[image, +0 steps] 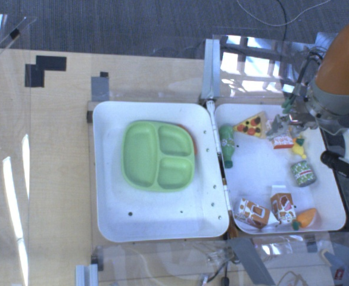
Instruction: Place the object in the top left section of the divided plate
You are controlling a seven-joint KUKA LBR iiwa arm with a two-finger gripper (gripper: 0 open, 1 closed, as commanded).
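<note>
A light green divided plate lies in the left white bin, with one large section on its left and two smaller ones on its right; all three hold nothing. My gripper hangs low over the far right part of the right bin, under the grey wrist with the orange band. It is right beside a pizza slice toy and just above a small red and white packet. Nothing shows held in it.
The right bin also holds a green bottle by the divider, a yellow piece, a green can, two small cartons and an orange carrot. A metal frame stands behind the bins.
</note>
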